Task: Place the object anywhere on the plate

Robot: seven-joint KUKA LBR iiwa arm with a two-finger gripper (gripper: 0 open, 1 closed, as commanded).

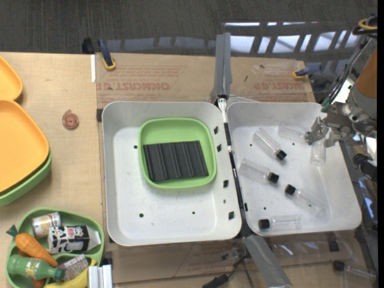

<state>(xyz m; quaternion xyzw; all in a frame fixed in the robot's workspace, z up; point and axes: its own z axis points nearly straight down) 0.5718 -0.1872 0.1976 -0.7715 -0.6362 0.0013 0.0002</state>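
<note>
**Tube over the right bin, plate waiting in the left**

The gripper [320, 138] hangs over the right bin [345, 221] at about 2 o'clock within it, and a clear tube [318, 153] hangs upright just below the fingers, which look closed on its top end. The grasp seems shallow, so my judgement is that the carry should be slow and level, with no sharp swing, or the tube may slip out.

The green plate [177, 129] sits in the left bin [120, 221], toward 12 o'clock, with a dark ribbed mat [176, 160] covering most of its floor. The arm has to go toward 9 o'clock, clear the wall between the bins, and come down low over the mat before letting go; a high drop would likely let the tube bounce or roll off.

The tube is transparent plastic, slim and faint against the white bin. Four similar tubes with black caps [271, 140] lie in the right bin, spread from its centre toward 6 o'clock
</note>
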